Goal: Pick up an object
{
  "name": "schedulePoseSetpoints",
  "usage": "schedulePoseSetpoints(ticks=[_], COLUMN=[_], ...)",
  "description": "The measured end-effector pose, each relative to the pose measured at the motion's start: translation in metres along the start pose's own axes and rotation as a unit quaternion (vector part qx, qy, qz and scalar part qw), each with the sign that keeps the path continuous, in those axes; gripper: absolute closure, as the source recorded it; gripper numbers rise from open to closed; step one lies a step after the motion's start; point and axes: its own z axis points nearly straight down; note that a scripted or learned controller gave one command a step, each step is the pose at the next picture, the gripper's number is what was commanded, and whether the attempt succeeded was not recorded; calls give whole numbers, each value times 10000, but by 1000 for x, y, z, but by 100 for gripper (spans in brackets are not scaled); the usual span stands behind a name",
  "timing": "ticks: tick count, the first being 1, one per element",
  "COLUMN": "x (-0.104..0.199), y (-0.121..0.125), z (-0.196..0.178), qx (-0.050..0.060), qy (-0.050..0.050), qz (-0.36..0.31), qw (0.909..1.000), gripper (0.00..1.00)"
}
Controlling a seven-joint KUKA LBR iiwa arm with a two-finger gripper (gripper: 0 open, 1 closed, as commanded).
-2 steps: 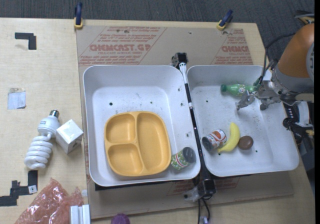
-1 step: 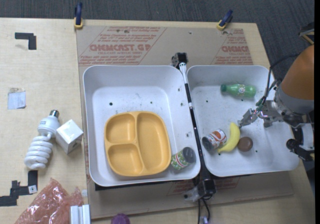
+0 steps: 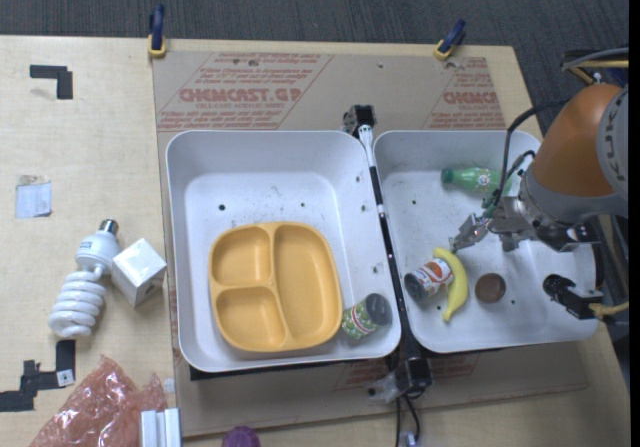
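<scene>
Fig.: approach step, nothing lifted yet. Gripper (image 3: 478, 231) hangs over the right bin (image 3: 520, 327), mid-right of frame; jaws look spread w/ nothing between them, though at this res. that is a judgement. Candidate objs. lie just below-left of it: banana (image 3: 455, 282) touching a small can (image 3: 428, 279), brown disc (image 3: 490, 288) beside; green bottle (image 3: 470, 177) nearer the bin's top. Next move prob.: shift down-frame over the banana, descend, then close. Left bin (image 3: 190, 195) holds a yellow tray (image 3: 275, 285) and a jar (image 3: 365, 316).

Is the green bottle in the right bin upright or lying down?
Lying down: the green bottle rests on its side on the right bin floor.
</scene>
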Motion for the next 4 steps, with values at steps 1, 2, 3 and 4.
schedulePoseSetpoints(ticks=[1, 2, 3, 4], x=[-1, -1, 26, 25], y=[1, 1, -54, -52], z=[-10, -10, 0, -10], qx=[-13, -13, 2, -16], qy=[-6, -6, -1, -7], qz=[7, 6, 11, 17], qw=[10000, 10000, 10000, 10000], gripper=[100, 0, 0, 100])
